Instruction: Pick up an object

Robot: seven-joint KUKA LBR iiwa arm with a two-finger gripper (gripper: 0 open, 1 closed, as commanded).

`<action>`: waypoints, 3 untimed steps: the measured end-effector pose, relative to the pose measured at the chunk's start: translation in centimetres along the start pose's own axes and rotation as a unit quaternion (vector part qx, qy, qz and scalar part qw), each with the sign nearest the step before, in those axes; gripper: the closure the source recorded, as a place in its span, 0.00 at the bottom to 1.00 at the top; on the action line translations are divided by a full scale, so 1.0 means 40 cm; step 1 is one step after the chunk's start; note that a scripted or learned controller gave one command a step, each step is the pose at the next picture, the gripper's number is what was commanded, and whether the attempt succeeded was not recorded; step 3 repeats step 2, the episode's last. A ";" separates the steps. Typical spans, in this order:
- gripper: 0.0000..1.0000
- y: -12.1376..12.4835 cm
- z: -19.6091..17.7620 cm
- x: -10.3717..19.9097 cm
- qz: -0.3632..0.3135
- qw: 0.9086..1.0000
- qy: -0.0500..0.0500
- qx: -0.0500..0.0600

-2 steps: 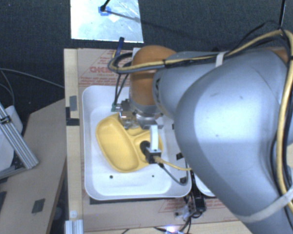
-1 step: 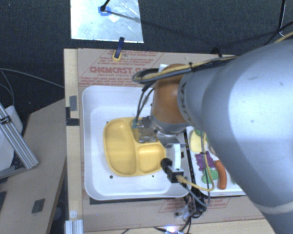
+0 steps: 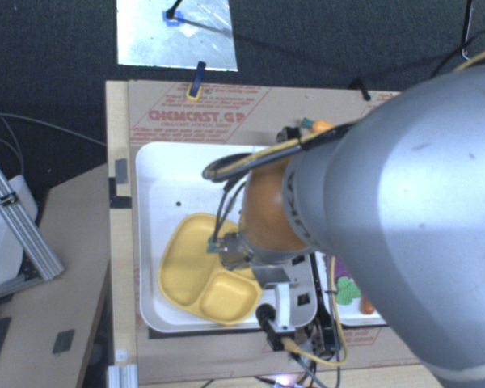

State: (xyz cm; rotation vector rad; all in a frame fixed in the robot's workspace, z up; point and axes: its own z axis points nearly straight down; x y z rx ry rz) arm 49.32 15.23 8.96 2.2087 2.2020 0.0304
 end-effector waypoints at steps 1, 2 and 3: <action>1.00 0.194 0.013 0.050 -0.003 1.000 0.000 0.011; 1.00 0.115 0.008 0.048 -0.001 1.000 0.001 0.009; 1.00 0.115 0.008 0.048 -0.001 1.000 0.001 0.009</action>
